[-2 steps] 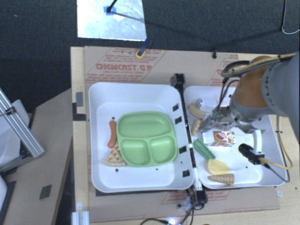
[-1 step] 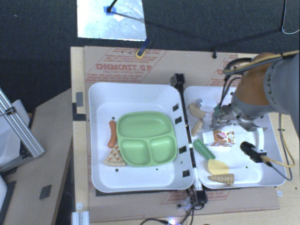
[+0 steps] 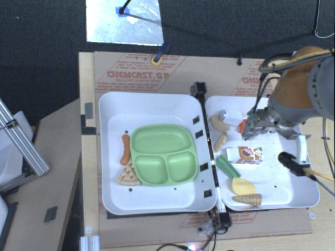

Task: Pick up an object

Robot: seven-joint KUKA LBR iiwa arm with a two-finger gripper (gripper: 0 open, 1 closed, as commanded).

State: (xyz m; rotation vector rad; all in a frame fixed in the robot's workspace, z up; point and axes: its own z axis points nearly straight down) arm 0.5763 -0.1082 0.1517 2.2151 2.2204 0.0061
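One metal two-finger gripper was seen lowered into the right shallow white bin beside a small orange-red piece, its state indiscernible.

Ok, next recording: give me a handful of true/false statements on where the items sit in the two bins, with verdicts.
1. The green three-compartment plastic plate lies in the left white bin. True.
2. The orange toy sausage lies inside one of the plate's compartments. False: it lies on the bin floor, left of the plate.
3. The waffle-patterned toy pizza slice lies in the left bin, below the sausage. True.
4. The small white printed carton lies in the left bin. False: it is in the right white bin.
5. The gripper is over the left bin. False: it is over the right bin's upper part.
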